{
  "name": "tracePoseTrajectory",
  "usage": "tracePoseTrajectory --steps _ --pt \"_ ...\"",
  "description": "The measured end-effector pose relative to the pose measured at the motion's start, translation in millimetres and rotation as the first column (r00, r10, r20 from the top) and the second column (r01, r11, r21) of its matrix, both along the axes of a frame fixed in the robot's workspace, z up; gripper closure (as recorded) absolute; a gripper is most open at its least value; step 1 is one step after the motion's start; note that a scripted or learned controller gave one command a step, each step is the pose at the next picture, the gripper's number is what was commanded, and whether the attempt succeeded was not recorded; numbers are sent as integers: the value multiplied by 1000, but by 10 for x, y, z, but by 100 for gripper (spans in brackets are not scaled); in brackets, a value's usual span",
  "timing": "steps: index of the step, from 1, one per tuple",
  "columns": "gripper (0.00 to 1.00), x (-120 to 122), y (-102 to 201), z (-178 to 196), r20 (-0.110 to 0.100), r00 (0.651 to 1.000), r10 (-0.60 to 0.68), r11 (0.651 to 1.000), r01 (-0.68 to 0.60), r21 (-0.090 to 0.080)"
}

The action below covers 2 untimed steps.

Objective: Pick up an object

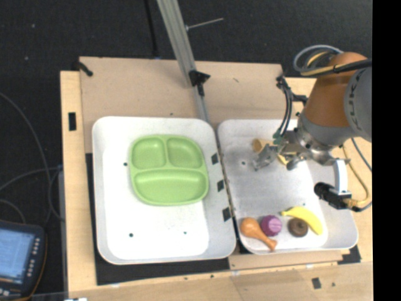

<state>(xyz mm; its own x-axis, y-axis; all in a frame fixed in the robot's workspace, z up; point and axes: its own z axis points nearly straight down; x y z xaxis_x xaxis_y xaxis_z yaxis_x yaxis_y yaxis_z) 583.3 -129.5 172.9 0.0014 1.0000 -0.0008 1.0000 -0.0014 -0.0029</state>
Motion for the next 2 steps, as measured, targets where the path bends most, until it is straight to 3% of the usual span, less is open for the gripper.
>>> tracePoseTrajectory --steps 1,2 --pt "0 -26 87 -571 -2 1000 -3 1000 3 1" --pt "0 -25 78 -728 2 1000 -2 1000 2 -1"
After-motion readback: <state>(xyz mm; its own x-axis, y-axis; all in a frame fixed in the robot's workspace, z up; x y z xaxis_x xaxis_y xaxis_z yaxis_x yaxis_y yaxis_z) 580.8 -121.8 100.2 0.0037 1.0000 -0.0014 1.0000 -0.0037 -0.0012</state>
